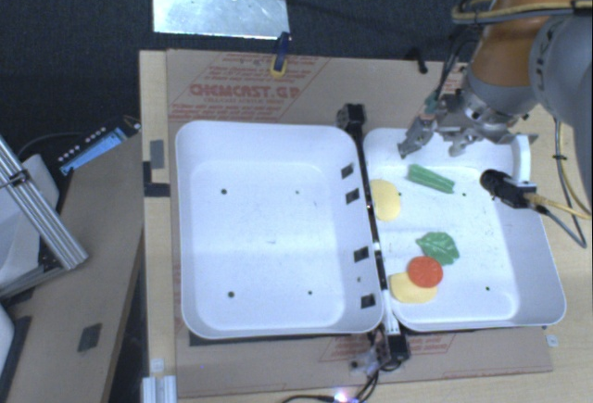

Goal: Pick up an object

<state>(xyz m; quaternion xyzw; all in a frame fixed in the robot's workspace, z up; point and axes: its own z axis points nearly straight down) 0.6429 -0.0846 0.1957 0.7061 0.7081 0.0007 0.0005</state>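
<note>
The grey arm with its orange band reaches in from the right and hangs its two-finger gripper (435, 144) over the far end of the right shallow white plastic bin (537, 276); its two fingers stand apart with nothing between them, so the jaws are released. Just near of the gripper, a long green ridged piece (432, 178) lies flat on the bin floor, clear of the fingers. To its left a pale yellow rounded piece (385, 201) rests against the divider. Nearer still sits a dark green leafy piece (438, 246), and just near of it a round red disc (425, 272) overlaps a second yellow piece (409, 290). The left white bin (199, 299) lies beside it on brown cardboard (241, 86)
</note>
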